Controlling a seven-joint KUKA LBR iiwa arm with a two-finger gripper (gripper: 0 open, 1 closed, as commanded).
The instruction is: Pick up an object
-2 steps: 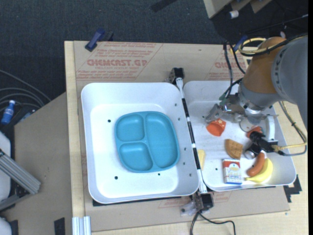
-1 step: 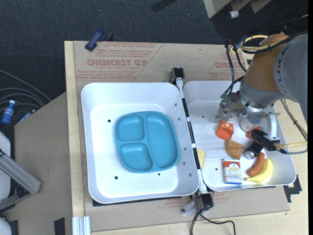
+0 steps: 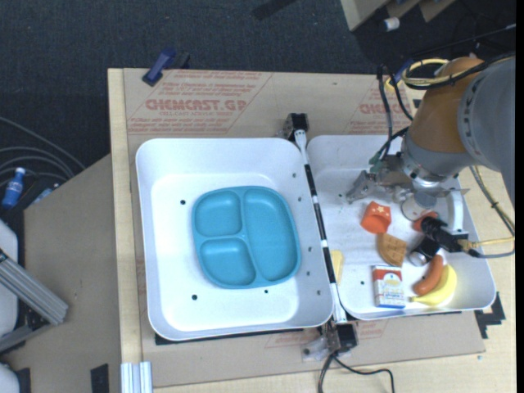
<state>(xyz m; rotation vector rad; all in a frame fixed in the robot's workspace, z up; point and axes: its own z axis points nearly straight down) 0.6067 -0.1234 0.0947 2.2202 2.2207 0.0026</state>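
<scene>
The pincer [image 3: 372,187] hangs low in the right bin [image 3: 348,150], in its far half, on the wrist that reaches in from 3 o'clock; whether it is released or clenched I cannot tell, since the arm's bulk hides it, and nothing shows as grasped

Just beside it at 6 o'clock lies the orange block [image 3: 377,218], the nearest thing and so the likely target; it lies apart from its neighbours on bare bin floor, which leaves room to close on it from either side; further out at 5 o'clock sits a brown piece [image 3: 393,250], perhaps a biscuit, close to the block but seemingly not touching

At 6 o'clock, near the bin's near rim, lies a small red and white box [image 3: 388,286]; at 4 to 5 o'clock of the pincer a banana [image 3: 444,289] and a red sausage [image 3: 429,276] press together in the near right corner; that crowding against the wall makes them poorer picks

Open floor lies at 9 to 12 o'clock of the pincer, up to the ridge where the two bins meet; a small yellow scrap [image 3: 336,260] rests on that ridge; beyond it at 8 o'clock, a blue divided plate [image 3: 246,236] lies flat in the middle of the left bin [image 3: 151,166], well apart from the arm
</scene>
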